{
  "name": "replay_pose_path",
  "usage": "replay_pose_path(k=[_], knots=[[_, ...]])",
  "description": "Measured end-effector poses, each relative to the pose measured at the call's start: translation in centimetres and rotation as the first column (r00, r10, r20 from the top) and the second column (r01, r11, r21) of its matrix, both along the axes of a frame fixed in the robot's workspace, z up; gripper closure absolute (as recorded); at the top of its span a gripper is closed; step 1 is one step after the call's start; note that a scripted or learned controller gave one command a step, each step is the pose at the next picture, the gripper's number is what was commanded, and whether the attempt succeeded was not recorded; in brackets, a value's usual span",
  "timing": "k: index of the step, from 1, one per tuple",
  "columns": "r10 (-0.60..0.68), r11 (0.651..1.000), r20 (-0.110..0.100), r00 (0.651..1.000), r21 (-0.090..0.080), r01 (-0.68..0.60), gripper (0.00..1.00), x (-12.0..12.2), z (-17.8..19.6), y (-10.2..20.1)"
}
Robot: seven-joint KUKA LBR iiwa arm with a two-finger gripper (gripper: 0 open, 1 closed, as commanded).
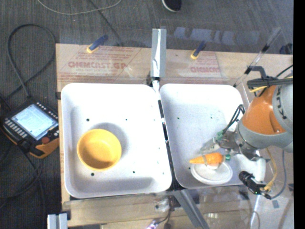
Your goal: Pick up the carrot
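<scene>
1. Carrot is in the right bin, near its front-right corner, lying roughly level with the pointed tip toward the left.
2. It rests on or just over a small white plate that sits at the bin's front edge; cannot tell if it touches the plate or is lifted off it.
3. Gripper is right at the carrot's thick end, coming in from the right. Clear fingers overlap the carrot's top and right side.
4. Jaw state: too blurred and cluttered to read, so cannot tell whether they are apart or clamped on the carrot.
5. Arm's orange band and grey wrist sit over the right rim of the right bin.
6. Left bin holds 1 yellow bowl, upright, in the front-left area, well apart from the carrot.
7. Bins sit side by side and touch along the middle seam.
8. A handheld pendant with a lit screen lies on the floor left of the bench.
</scene>
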State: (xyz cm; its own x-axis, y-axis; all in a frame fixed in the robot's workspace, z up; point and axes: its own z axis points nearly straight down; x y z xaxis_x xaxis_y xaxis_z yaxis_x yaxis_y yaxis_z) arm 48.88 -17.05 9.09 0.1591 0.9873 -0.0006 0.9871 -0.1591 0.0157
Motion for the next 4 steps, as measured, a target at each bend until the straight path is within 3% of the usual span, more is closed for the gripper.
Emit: replay_pose_path(k=[1, 2, 3, 4], knots=[[0.002, 1.000, 0.002, 1.000, 0.001, -0.002, 1.00, 0.1, 1.0, 0.1], [0.002, 1.000, 0.001, 1.000, 0.001, -0.002, 0.00, 0.1, 1.0, 0.1], [-0.114, 0.994, 0.003, 0.994, -0.005, 0.114, 0.00, 0.0, 0.0, 2.9], [-0.112, 0.994, 0.002, 0.994, -0.003, 0.112, 1.00, 0.0, 1.0, 3.0]])
